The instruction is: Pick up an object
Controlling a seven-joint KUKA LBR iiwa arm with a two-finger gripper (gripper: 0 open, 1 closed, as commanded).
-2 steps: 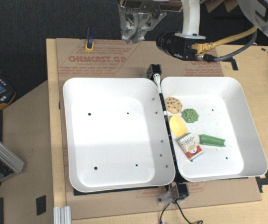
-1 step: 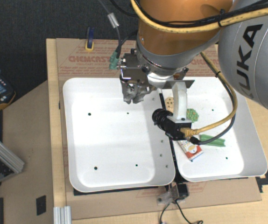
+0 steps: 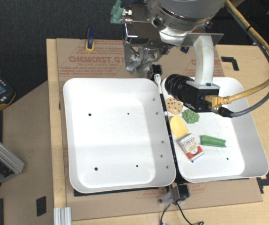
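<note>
Evidently no object is between the fingers yet: the gripper (image 3: 140, 61) hangs at upper centre, above the printed cardboard sheet (image 3: 97, 57) behind the bins, and whether it is spread or closed cannot be told. The candidates lie clustered at the left side of the right bin (image 3: 247, 149): a round biscuit (image 3: 174, 105), a green knobbly piece (image 3: 190, 116), a yellow piece (image 3: 177, 126), a red-and-white carton (image 3: 191, 147) and a green pod (image 3: 212, 141). The next move probably calls for travel toward lower right and a descent onto one item, clear of the rim beside the left bin (image 3: 78, 125). Dark carpet (image 3: 22, 22) surrounds the bench.
</note>
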